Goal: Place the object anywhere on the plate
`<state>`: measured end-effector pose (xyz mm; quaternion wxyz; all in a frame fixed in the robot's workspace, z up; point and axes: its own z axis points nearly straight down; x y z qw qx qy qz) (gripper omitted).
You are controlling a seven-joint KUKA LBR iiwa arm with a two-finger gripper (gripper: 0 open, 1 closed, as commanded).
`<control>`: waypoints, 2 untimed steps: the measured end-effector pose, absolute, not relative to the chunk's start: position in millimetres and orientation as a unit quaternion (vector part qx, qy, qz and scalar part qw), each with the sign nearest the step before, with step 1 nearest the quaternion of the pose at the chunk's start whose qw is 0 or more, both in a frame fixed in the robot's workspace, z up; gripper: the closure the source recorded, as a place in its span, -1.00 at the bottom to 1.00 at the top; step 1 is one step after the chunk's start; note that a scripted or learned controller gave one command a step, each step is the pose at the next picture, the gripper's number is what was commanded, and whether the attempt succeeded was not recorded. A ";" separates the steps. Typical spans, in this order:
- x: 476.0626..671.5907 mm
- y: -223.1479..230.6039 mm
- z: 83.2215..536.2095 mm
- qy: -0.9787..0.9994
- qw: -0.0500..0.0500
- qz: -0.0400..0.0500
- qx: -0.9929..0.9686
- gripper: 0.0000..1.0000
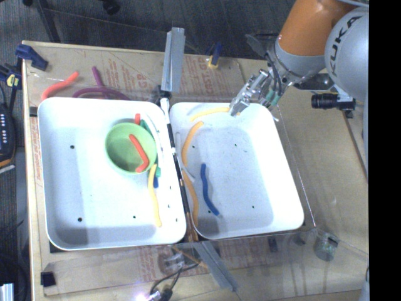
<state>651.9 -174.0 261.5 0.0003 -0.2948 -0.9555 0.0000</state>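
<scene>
A green plate (128,148) sits in the left bin (75,187), toward its upper middle. A red-orange curved strip (140,150) lies across the plate. My gripper (239,107) hangs over the far edge of the right bin (263,187), well to the right of the plate. Its tip is just right of a yellow strip (208,111). Nothing shows in the gripper. A blue strip (207,190) lies in the middle of the right bin, and an orange strip (188,144) runs along that bin's left side.
A long yellow strip (154,199) and small green and blue pieces (155,171) lie beside the plate. A purple hose (100,93) and an orange strip (59,85) rest on the bench behind the left bin. A metal bar (171,58) stands between the bins.
</scene>
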 end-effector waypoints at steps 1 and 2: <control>638.3 -85.7 339.8 -0.959 -0.001 0.000 -0.284 1.00; 638.2 -86.1 339.6 -0.959 -0.001 0.000 -0.284 -1.00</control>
